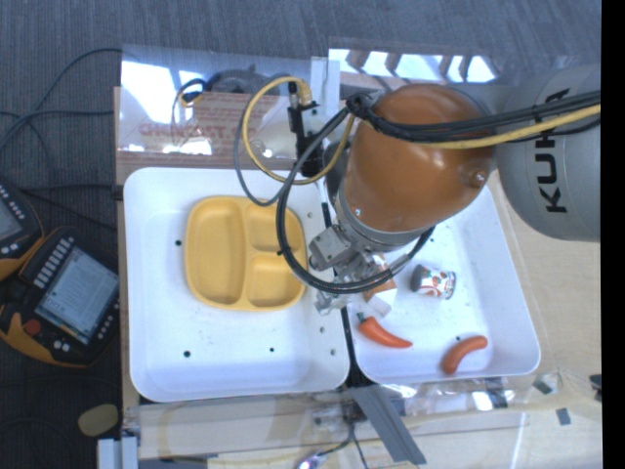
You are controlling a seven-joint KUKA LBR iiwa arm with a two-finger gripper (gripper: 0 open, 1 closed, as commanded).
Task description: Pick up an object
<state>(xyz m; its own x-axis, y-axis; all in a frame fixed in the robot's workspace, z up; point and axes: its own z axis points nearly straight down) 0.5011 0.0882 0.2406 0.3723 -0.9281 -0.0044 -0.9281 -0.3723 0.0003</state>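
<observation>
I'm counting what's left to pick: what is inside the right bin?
In the right bin lie an orange chili, a sausage and a small toy figure. The arm covers the bin's left and far parts, so anything beneath it is hidden.

I'm looking into a robotics lab: a KUKA arm (547,154) over two white bins (146,262) on a bench, loose cables (264,135) at the bins' far edge, and a teach pendant (59,296) on grey carpet (293,8).
</observation>
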